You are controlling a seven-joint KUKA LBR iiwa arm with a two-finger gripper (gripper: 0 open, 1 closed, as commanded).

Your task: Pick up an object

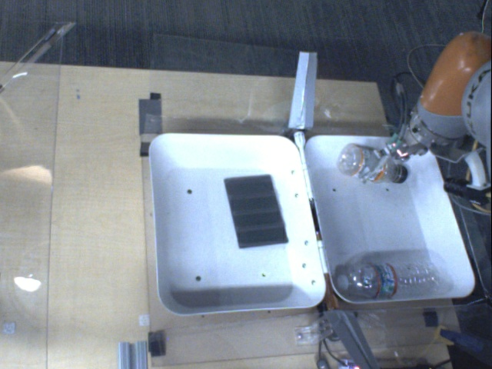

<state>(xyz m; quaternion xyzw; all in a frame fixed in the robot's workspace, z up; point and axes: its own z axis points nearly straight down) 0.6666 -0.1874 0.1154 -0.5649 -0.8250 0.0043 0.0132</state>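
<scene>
End effector (382, 165) blurred over right bin (384, 221)

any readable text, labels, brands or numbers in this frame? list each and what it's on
None can be read.
Clear bottle lying at the near edge of the right bin: it carries a label band with a teal patch, too small and blurred to read.
Dark ribbed block in the left bin: no markings visible.
Clear object near the gripper: no print visible.
</scene>
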